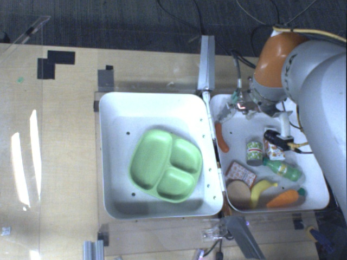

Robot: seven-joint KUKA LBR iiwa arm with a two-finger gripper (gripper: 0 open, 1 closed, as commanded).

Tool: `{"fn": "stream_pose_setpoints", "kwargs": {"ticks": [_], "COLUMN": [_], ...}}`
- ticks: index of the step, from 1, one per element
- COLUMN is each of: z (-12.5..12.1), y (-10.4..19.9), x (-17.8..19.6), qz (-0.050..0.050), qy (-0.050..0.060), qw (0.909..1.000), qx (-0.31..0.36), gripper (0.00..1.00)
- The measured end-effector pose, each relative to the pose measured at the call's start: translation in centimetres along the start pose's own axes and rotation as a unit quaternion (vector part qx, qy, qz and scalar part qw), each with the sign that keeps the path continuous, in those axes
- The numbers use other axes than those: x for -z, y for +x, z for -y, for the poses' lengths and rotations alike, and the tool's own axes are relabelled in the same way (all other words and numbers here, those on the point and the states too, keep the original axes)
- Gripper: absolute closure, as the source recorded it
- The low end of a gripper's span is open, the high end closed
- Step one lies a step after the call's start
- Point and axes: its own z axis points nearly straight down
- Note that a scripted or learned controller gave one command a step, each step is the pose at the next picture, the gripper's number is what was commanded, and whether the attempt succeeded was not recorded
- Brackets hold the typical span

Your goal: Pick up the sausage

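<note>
Looking down on the counter (59, 161), you see two shallow white bins side by side. The left white bin (116, 118) holds a light green plastic plate with three compartments (165, 165), lying near its middle. The right white bin (320, 196) carries the clutter: the slim red-orange sausage (220, 137) lies lengthwise against its left wall, near the far left corner. Just right of it stands a small green-labelled can (254, 151), with a green plastic bottle (283, 169) lying beside that. Along the near edge sit a brown round bun (238, 193), a yellow banana (261, 189), an orange carrot (283, 199) and a pink patterned packet (240, 172). Your grey arm's claw (242, 105) hangs over the far edge of the right bin, near the sausage but apart from it; you cannot tell how far it is spread, and nothing shows in its grip.
</note>
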Motion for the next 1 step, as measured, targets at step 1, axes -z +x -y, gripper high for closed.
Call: {"fn": "stream_pose_setpoints", "kwargs": {"ticks": [1], "z": [3.19], "y": [-0.15], "x": [0.12], "qz": [0.0], "qy": [-0.001], "qw": [1.0], "qx": [0.001], "gripper": [0.0]}}
